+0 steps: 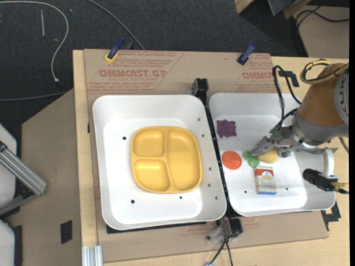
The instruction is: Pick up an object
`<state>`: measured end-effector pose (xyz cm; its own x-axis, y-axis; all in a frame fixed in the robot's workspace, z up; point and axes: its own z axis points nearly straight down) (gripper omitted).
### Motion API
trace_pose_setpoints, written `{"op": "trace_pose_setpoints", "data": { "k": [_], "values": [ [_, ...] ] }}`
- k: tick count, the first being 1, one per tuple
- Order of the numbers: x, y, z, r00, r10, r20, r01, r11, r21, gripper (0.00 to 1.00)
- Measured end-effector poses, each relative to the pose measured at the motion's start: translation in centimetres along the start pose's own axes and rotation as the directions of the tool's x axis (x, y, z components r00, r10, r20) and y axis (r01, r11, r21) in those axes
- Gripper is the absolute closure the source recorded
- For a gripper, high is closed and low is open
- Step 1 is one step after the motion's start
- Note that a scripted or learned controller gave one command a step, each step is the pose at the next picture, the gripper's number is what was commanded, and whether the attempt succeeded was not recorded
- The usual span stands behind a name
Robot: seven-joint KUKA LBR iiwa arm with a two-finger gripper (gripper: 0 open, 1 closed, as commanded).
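Note:
The right bin (288,107) holds several small objects. A purple piece (226,128) lies at its upper left and an orange-red disc (232,159) below that. A green piece (253,161) sits beside a pale yellow piece (269,157). A small red and blue carton (265,181) lies in front of them. My gripper (260,150) is low in this bin, pointing left, its tip right over the green and yellow pieces. I cannot see anything held in it.
The left bin (111,148) holds a yellow divided plate (166,159). The arm's grey body and orange band (321,107) cover the right bin's right side. A black cable and fitting (319,178) hang near the right bin's front right corner.

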<state>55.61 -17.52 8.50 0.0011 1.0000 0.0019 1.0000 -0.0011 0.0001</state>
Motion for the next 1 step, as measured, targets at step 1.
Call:
{"op": "trace_pose_setpoints", "data": {
  "k": [1],
  "values": [
    [-0.03,0.22,-1.49,1.0,-0.002,0.002,0.002,1.0,-0.008,1.0]
  ]
}}
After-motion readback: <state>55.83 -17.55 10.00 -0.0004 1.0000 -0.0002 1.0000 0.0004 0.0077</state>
